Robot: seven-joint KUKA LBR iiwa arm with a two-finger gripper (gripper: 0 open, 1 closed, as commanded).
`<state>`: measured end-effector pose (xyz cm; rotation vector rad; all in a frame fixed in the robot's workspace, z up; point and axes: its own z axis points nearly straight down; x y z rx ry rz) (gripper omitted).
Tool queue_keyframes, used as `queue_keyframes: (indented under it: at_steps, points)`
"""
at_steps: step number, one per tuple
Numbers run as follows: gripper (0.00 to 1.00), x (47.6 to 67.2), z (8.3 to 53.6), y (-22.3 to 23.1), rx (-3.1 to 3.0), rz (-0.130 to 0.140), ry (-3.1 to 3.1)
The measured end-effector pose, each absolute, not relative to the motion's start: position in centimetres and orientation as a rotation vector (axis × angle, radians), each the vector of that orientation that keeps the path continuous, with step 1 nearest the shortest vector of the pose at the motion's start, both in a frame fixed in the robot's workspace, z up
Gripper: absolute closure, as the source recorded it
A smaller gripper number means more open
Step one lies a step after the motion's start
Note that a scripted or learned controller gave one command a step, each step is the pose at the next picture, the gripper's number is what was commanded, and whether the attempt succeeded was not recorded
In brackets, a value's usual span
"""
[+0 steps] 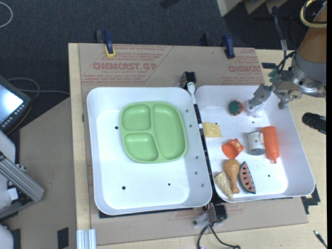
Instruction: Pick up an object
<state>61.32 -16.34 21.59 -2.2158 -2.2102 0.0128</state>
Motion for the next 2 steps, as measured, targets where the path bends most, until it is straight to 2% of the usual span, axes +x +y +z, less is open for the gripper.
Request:
queue_keyframes:
  at_steps: [1,2]
  points:
    - [0.00,61.6,22.4,-16.3,-2.221,0.000,-2.221]
    - [0.00,61.4,17.8,-15.6,-2.217,0.005,-2.219]
